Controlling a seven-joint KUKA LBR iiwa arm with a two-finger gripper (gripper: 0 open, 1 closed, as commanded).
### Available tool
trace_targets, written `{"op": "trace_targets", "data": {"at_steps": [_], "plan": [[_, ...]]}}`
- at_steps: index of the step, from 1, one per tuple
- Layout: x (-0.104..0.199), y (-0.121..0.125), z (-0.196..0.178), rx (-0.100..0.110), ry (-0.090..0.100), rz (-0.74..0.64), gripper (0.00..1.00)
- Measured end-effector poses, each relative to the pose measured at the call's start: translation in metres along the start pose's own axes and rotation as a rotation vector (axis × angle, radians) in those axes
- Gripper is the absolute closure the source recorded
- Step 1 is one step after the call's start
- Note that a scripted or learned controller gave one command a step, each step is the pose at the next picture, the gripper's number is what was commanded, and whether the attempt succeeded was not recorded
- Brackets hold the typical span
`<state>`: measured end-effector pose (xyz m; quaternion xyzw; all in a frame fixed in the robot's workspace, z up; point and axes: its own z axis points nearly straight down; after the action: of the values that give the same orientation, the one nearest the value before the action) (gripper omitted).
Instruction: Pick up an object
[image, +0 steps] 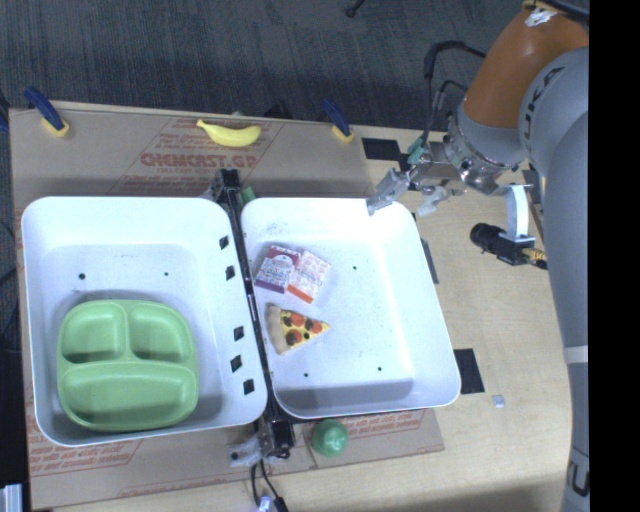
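In the right white bin (420, 300) lie a small purple-and-white packet (276, 268), an orange-and-white packet (309, 277) touching it, and a toy pizza slice (294, 329) just below them. My gripper (405, 197) hangs over the right bin's far right corner, well apart from these objects. Its two fingers (384, 193) are spread apart with nothing between them. The grey arm with its orange band (515, 60) comes in from the upper right.
The left bin (40, 230) holds a green divided tray (127, 364). A yellow toy banana (229, 131) lies on the cardboard behind the bins. A green ball (328, 437) sits in front of the right bin. Blue-and-yellow clamps (47, 112) hold the cardboard's back edge.
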<state>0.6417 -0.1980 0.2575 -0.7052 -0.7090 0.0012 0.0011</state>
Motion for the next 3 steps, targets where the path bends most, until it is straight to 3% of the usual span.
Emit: {"op": "trace_targets", "data": {"at_steps": [1,2,3], "plan": [[-0.002,0.014,0.108,0.003,0.001,-0.003,0.0],[0.001,-0.07,0.166,0.003,0.001,-0.001,0.0],[0.047,-0.008,0.165,-0.001,0.0,-0.003,0.0]]}}
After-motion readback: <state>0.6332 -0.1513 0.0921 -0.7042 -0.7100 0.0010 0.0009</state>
